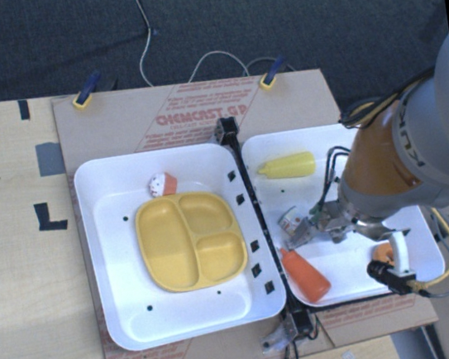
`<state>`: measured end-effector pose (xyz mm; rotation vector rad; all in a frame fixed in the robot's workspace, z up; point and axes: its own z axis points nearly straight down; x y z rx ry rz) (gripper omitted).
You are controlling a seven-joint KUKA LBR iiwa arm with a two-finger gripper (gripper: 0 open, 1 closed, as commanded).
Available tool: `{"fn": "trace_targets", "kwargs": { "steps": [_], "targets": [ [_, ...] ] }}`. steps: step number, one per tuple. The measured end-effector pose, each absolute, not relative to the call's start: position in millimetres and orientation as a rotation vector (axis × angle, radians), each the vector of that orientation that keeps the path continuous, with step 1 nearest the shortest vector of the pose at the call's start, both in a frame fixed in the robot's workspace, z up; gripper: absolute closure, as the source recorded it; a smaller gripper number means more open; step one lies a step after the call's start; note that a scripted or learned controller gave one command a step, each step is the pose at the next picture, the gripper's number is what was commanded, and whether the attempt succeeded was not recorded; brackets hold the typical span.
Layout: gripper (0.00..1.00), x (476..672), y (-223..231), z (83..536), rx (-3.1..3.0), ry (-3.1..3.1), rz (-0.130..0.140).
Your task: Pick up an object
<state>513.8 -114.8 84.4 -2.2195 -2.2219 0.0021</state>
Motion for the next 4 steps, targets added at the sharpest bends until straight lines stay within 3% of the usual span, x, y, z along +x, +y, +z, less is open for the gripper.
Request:
{"fn": "trace_targets", "kwargs": {
  "steps": [1,2,3,4],
  "targets": [
    [1.00,514.2,-115,95,-2.221,-2.224,0.002],
    [1.00,520.1,-110,139,-2.220,-2.225,-0.002],
    [1.00,513.2,-112,199,-2.223,-2.225,-0.003],
    [1.00,513.8,-112,217,-2.221,-2.223,-0.001]
  ]
}}
